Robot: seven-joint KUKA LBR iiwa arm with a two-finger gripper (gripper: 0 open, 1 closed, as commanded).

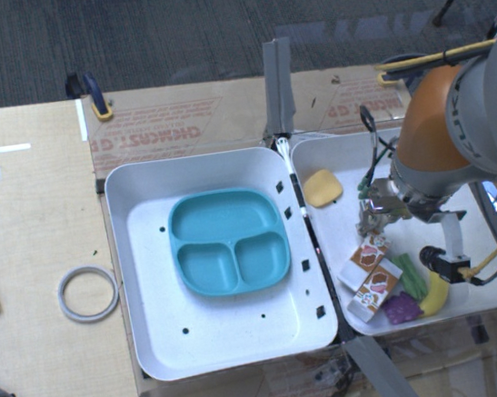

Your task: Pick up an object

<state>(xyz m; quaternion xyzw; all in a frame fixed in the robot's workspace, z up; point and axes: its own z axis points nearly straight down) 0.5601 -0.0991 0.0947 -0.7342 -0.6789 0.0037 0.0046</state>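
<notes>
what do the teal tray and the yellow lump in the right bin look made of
Teal tray: likely moulded plastic, smooth with a soft sheen and rounded compartment walls. Yellow lump: matte and rounded, perhaps foam or soft plastic; the look leaves it open.

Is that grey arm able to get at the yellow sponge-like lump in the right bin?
Probably yes: the yellow lump lies alone on bare bin floor, nothing on it, and the gripper hangs close beside it.

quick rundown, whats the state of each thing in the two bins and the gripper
blue tray: flat in left bin, compartments bare
yellow piece: loose, right bin, apart from the pile
cartons: lying at the near edge
banana: beside purple item
gripper: above the cartons
</notes>
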